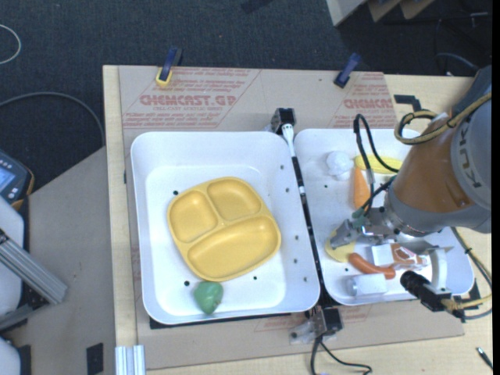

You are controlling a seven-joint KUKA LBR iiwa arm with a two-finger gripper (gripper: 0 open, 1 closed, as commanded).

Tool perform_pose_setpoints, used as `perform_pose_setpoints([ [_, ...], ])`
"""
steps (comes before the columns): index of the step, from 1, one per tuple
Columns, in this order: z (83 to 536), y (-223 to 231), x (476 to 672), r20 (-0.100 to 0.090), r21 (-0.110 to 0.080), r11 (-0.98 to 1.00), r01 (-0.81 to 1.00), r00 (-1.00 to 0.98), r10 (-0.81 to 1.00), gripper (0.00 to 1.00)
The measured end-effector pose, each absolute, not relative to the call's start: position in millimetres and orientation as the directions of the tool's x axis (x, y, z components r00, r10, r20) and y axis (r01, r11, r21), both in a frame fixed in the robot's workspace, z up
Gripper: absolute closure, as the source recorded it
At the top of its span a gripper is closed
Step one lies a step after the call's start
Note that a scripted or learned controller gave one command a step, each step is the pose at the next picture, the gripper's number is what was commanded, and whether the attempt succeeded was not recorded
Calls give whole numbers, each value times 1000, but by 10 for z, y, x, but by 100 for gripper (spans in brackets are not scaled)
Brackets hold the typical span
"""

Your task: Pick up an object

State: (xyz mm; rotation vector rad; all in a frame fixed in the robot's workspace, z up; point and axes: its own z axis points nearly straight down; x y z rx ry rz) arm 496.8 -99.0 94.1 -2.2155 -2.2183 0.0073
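Observation:
In the right bin [312, 151], my gripper [349, 233] is low over its left half, with the grey and orange arm reaching in from the right. A pale yellow piece [337, 250] lies directly under it. An orange-red sausage-shaped object [370, 265] lies just in front of it, and a white block [367, 286] sits nearer the front wall. Behind the gripper stands an orange carrot-like piece [359, 186], with a small white object [338, 162] and a yellow item [377, 165] at the back. I see nothing clearly held.
The left bin [144, 209] holds a yellow divided plate [224, 227] and a green lump [208, 296] near its front wall. A black cable [363, 143] loops over the back of the right bin. Clamps [166, 67] sit on the cardboard behind the bins.

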Motion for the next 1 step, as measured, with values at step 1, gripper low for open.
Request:
perform_pose_setpoints([
  [1, 1416, -930, 4792, -1, 4, 0, 1000, 0, 1000, 0],
])
